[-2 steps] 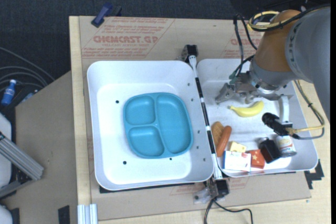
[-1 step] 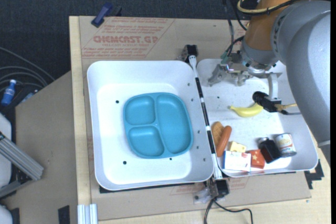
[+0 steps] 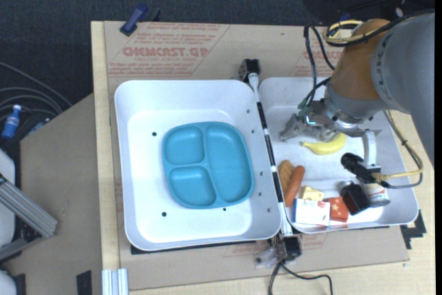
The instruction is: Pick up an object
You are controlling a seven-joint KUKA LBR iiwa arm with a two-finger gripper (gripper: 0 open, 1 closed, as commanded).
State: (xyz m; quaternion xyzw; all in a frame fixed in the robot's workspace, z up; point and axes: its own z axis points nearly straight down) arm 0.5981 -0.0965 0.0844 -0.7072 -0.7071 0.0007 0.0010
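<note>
The arm reaches down into the right bin (image 3: 404, 214), its tool (image 3: 302, 122) low just beside a yellow banana (image 3: 324, 146); whether the tool is spread or closed cannot be told. A hot dog (image 3: 291, 183) and small boxes (image 3: 312, 207) lie nearer the front. The left bin (image 3: 131, 107) holds a blue divided plate (image 3: 206, 164).

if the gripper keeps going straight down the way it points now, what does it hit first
Probably the white floor of the right bin, just left of the banana. The gripper hangs beside the banana, though depth is hard to judge from this one view.
</note>
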